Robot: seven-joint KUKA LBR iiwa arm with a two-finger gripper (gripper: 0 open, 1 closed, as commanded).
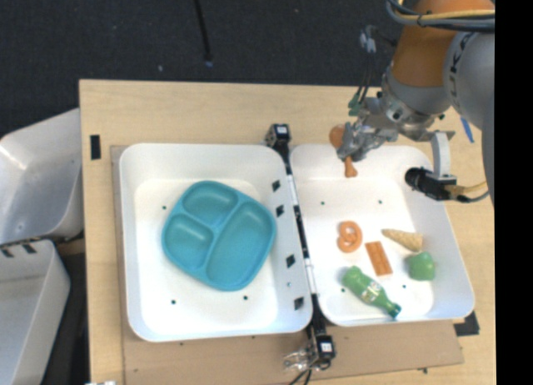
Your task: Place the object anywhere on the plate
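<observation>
Two white bins sat on the table [100,108]. At twelve o'clock of the right bin [441,292], the pincer [353,152] hung, pinching a small orange sausage-like piece [351,167] that dangled from its tips, seemingly lifted for carrying. The blue divided plate [219,234] waited toward nine o'clock in the left bin [141,300].

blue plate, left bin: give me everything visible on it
The plate is a teal-blue, rounded-square tray that looks like matte plastic, moulded into three compartments by raised ridges: two smaller ones toward its upper left, one larger on the right. It lies flat, upright and turned at a slant, near the middle of the left bin. Nothing rests on it or touches it besides the bin floor.
</observation>
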